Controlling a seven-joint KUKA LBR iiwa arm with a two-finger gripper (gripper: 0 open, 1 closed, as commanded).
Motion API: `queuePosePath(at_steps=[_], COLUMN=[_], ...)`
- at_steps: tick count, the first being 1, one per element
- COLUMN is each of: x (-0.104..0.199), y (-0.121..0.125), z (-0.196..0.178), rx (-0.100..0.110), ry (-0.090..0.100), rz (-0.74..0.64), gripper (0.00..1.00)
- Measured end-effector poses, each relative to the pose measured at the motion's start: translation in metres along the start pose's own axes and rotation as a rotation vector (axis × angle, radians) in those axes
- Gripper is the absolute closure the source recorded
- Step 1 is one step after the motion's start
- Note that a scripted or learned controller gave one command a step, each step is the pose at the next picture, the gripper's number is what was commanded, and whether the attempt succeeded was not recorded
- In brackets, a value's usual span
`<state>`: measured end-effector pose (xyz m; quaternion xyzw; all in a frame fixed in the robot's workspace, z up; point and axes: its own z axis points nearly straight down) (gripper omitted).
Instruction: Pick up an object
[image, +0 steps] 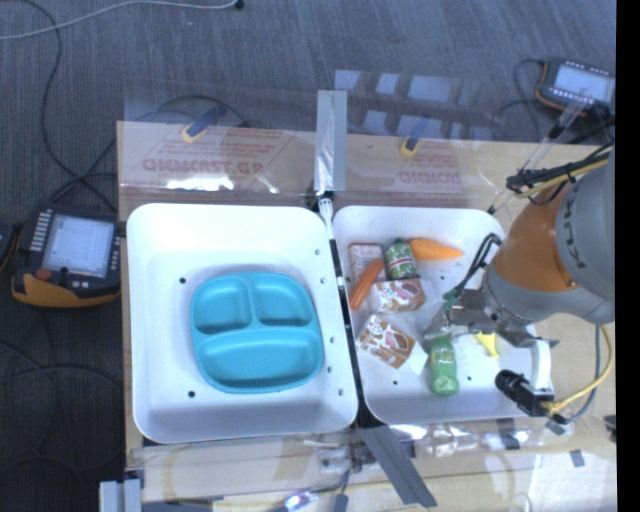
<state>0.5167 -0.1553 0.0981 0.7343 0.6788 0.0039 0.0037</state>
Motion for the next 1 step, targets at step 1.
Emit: queuePosePath(at_steps=[1], x=[0.093], y=[0.0291], z=[-0.0842], rx=[0.014], ry=[-0.007], rz=[0.417], gripper=[1.0])
